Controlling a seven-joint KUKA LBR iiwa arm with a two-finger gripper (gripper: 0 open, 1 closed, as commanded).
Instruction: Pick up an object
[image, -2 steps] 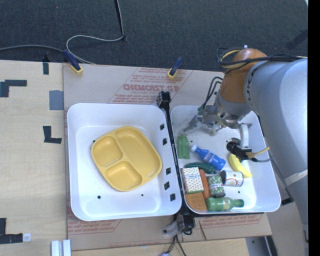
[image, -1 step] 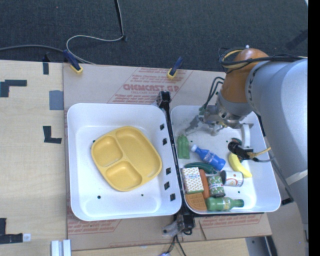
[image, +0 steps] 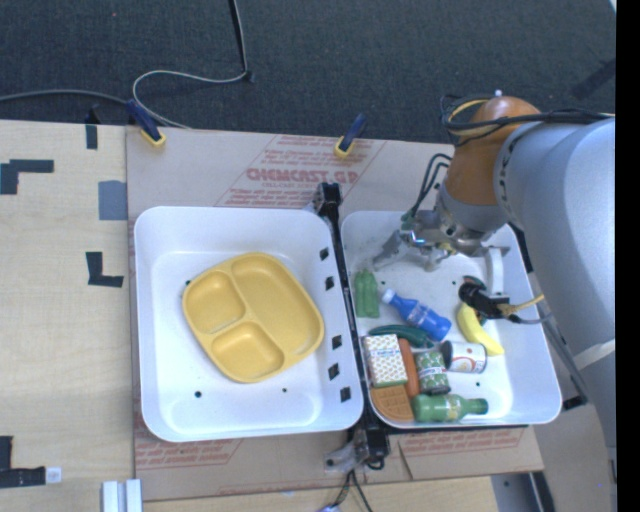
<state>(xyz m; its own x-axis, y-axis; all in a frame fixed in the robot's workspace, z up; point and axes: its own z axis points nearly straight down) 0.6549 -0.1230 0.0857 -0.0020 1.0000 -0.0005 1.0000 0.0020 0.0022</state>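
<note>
Blue bottle (image: 418, 314) lies just below my gripper (image: 415, 243), loose among clutter. Fingers spread wide, holding nothing. I'd drop straight across its body.

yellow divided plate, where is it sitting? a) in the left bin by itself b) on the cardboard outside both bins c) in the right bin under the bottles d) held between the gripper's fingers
a: the yellow divided plate lies flat on the floor of the left bin, while the blue bottle, the banana and the other small items are crowded in the right bin, where the gripper hovers.
</note>
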